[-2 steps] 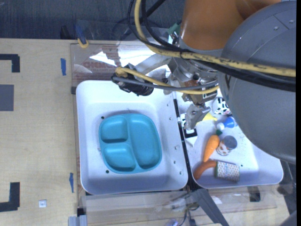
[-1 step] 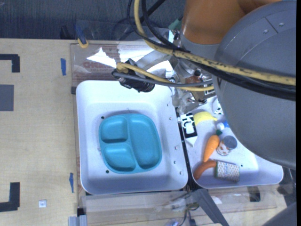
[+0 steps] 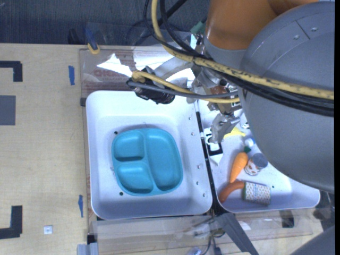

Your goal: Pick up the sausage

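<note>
The gripper (image 3: 223, 122) hangs over the inner edge of the right bin (image 3: 297, 195), close to the divider between the 2 bins, and whether it is parted or closed cannot be told from this angle, since cables and the wrist body mask it. Nothing is visibly clamped in it. Just below it lies a carrot (image 3: 238, 166), orange with a green tip, pointing back up toward the tool. A little farther down, beyond the carrot's thick end, lies the sausage (image 3: 229, 191), a reddish-orange curved piece near the bin's lower wall, touching or nearly touching a small patterned box (image 3: 256, 193) on its far side. A small round-headed item (image 3: 257, 162) sits just beside the carrot. To do this step well, the tool probably needs to travel past the carrot, line up across the sausage's short axis, and descend on its free end, away from the box. Farthest off, in the left bin (image 3: 101, 158), rests a blue 3-compartment plate (image 3: 145, 160), well apart from the tool.
</note>
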Robot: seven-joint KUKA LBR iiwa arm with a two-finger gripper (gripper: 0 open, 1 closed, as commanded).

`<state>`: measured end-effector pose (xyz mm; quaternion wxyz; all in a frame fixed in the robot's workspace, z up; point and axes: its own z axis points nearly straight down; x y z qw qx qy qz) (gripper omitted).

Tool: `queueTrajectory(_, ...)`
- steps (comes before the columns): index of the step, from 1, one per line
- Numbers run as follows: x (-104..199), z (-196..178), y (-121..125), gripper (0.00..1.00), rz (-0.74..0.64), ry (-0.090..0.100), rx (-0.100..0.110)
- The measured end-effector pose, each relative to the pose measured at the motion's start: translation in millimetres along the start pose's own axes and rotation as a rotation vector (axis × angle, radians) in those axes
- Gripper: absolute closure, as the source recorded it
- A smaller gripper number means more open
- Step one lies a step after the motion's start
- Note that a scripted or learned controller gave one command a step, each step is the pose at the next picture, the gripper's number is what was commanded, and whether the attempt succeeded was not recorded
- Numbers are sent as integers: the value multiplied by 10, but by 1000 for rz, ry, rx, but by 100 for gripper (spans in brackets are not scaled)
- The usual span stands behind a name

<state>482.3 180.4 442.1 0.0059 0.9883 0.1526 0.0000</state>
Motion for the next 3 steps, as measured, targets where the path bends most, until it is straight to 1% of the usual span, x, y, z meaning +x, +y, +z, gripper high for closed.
queueTrajectory(1,15,-114,40,100,8,5,0)
queueTrajectory(2,14,-123,64,0,12,6,1)
queueTrajectory(3,312,58,-250,0,126,5,10)
